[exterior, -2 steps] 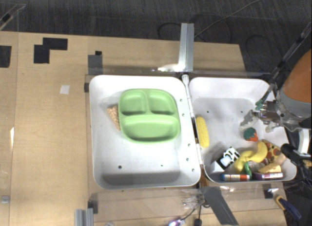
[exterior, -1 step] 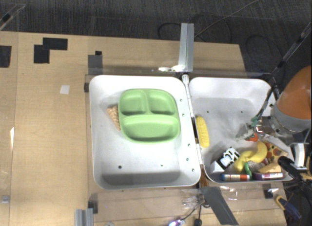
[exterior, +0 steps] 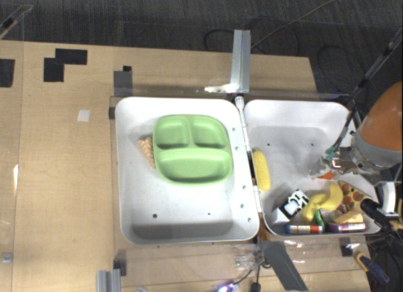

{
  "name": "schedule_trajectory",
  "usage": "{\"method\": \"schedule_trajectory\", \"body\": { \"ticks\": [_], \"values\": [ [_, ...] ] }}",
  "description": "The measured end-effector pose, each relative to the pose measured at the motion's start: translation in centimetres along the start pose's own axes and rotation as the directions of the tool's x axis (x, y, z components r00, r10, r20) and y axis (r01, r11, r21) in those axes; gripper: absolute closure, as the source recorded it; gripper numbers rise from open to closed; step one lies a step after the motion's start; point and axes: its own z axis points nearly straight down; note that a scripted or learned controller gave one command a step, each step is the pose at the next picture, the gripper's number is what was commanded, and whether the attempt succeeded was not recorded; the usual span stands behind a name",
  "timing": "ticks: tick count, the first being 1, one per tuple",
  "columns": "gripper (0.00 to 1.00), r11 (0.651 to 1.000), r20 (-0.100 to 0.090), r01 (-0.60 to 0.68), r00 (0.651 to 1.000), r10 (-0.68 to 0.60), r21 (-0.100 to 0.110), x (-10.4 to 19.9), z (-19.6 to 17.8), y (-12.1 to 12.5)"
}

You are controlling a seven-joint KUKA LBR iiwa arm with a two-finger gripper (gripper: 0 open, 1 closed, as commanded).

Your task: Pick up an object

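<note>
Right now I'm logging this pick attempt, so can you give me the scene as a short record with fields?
left bin: shallow white bin holding a green three-compartment plastic tray, with a tan ridged object partly under the tray's left edge
right bin: shallow white bin with a yellow corn cob by its left wall
clutter: yellow banana, black-and-white block and markers in the near right corner
arm: grey and orange, over the right bin's right side
gripper: fingers unclear

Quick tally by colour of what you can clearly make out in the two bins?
Green: 1, the divided plate
Yellow: 2, the corn cob and the banana
Black and white: 1, a small block
Total: 4; the heap of small items by the banana is too cluttered to count.
</note>
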Motion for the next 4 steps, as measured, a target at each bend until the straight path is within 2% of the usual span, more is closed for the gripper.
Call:
{"method": "schedule_trajectory", "body": {
  "ticks": [1,2,3,4],
  "values": [
    [1.00,1.000,0.001,-0.002,1.000,0.002,0.008,1.9,1.4,6.7],
    [1.00,1.000,0.000,0.010,1.000,-0.010,0.014,5.2,1.7,14.1],
    [1.00,1.000,-0.001,0.015,1.000,-0.015,0.013,10.6,-12.8,14.2],
    [1.00,1.000,0.001,-0.020,1.000,0.020,0.014,6.9,-22.4,14.5]
  ]
}}
